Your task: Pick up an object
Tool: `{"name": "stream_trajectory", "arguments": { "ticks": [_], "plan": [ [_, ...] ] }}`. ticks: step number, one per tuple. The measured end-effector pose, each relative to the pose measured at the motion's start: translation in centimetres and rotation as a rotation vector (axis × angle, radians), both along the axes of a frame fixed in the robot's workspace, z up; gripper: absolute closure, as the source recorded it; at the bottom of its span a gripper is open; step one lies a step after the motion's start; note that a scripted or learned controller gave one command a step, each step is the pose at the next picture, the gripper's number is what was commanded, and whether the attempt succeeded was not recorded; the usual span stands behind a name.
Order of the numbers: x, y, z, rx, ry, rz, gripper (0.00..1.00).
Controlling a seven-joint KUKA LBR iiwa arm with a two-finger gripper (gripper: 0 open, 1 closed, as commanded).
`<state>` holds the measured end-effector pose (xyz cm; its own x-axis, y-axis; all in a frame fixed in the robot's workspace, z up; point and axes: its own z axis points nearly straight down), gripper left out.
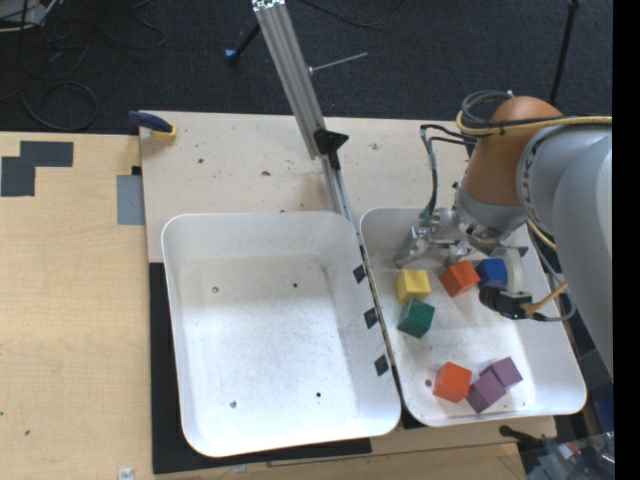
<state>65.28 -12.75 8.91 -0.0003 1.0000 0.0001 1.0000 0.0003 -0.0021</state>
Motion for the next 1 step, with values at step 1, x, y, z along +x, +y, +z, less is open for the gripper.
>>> {"name": "stream_trajectory", "arguments": {
  "ticks": [1],
  "plan": [
    [0.00,-0.11,1.16,0.000,0.000,-0.003,1.00]
  ]
}}
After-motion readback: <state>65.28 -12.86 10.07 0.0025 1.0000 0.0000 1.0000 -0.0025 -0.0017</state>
